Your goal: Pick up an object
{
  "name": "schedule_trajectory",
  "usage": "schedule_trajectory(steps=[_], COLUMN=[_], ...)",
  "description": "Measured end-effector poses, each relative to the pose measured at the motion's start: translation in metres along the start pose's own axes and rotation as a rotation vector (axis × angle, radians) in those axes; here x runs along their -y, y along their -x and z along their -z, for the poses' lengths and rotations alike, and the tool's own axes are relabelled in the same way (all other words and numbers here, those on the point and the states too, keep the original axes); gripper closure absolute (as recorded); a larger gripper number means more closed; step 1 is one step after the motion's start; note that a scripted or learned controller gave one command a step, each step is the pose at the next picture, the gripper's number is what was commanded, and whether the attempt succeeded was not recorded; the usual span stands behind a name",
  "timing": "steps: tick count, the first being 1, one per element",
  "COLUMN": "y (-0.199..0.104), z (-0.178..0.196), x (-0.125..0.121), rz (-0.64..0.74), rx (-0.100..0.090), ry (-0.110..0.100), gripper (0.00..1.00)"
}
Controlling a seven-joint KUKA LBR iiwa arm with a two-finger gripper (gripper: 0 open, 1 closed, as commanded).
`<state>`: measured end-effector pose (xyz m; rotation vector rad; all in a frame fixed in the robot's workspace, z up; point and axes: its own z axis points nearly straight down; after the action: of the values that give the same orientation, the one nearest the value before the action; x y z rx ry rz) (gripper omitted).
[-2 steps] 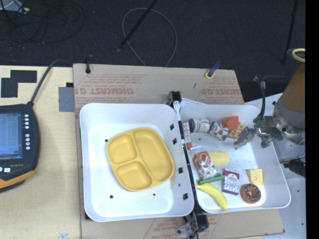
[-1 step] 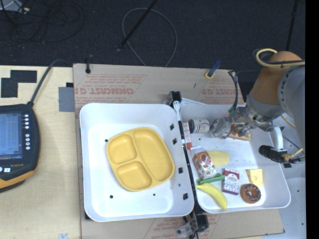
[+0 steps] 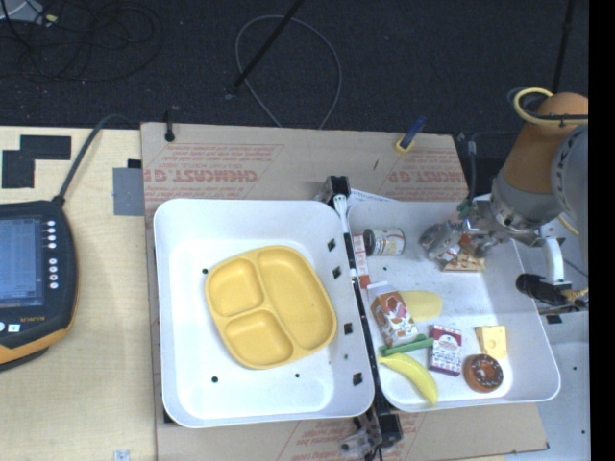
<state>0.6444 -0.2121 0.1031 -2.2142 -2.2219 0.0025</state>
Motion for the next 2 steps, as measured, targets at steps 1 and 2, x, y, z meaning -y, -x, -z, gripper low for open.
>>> schedule_trajectory(steps=[1,2], y=[-0.029,-0.027], z=[-0.010,0.001], x=[-0.001,-0.001], rz=[-0.002,-0.003], rx=[0.017,0.017], ry=[0.005,0.003], gripper=[0.00,1.00])
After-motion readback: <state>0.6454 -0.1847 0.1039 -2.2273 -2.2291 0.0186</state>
